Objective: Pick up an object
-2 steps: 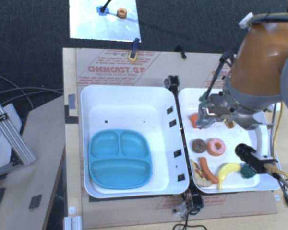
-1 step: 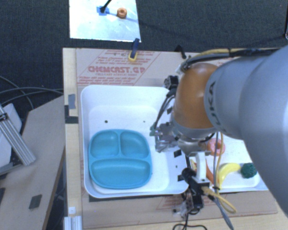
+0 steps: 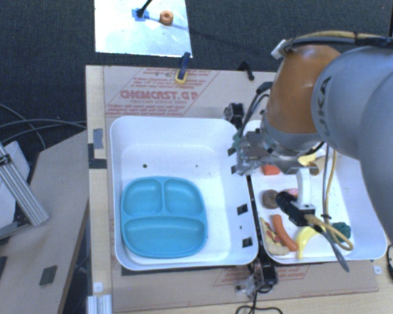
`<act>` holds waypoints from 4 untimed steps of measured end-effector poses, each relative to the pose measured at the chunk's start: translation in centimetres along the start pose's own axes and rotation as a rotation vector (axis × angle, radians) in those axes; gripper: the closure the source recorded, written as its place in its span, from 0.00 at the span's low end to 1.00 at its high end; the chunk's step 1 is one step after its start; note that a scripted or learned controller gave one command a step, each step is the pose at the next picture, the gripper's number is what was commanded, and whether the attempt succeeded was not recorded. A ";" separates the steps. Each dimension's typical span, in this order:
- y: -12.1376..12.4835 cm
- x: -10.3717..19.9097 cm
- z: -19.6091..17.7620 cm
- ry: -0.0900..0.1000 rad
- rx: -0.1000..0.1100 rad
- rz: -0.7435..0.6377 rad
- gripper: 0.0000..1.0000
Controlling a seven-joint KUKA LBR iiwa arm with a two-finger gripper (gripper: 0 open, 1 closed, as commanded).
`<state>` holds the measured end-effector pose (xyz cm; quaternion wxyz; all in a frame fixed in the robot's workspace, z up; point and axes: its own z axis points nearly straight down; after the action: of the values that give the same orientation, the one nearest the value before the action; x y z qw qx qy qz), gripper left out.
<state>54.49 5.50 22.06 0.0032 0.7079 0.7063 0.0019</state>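
1. Over the right bin (image 3: 373, 244) the grey arm (image 3: 360, 90) with its orange band reaches in from the right, and its wrist hangs near the inner rim, close to the wall between the two bins. I think it stands there because all the loose objects are in this bin.
2. Below the wrist is the gripper (image 3: 249, 159), a dark metal part partly covered by the arm. I cannot tell if it is open or closed, and I see nothing held in it.
3. Possible objects to pick lie together in the right bin: a small orange piece (image 3: 270, 170) just beside the gripper, a brown round thing (image 3: 269, 199), a carrot-like piece (image 3: 280, 231), a yellow banana shape (image 3: 305, 238) and a dark green thing (image 3: 341, 229) near the front.
4. At the left, the left bin (image 3: 177, 133) holds a blue divided plate (image 3: 162, 216), which lies flat and well apart from the gripper.
5. My judgement: the pick is not yet done, and the crowded objects may make a clean grasp difficult.
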 end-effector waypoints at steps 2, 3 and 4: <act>11.8 -9.6 3.2 -0.002 -0.001 0.000 1.00; 5.3 -5.8 -3.6 0.004 0.001 -0.008 1.00; 8.7 -0.5 4.1 0.004 0.007 -0.011 1.00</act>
<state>63.22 4.98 18.05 -0.0006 0.7041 0.7101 0.0006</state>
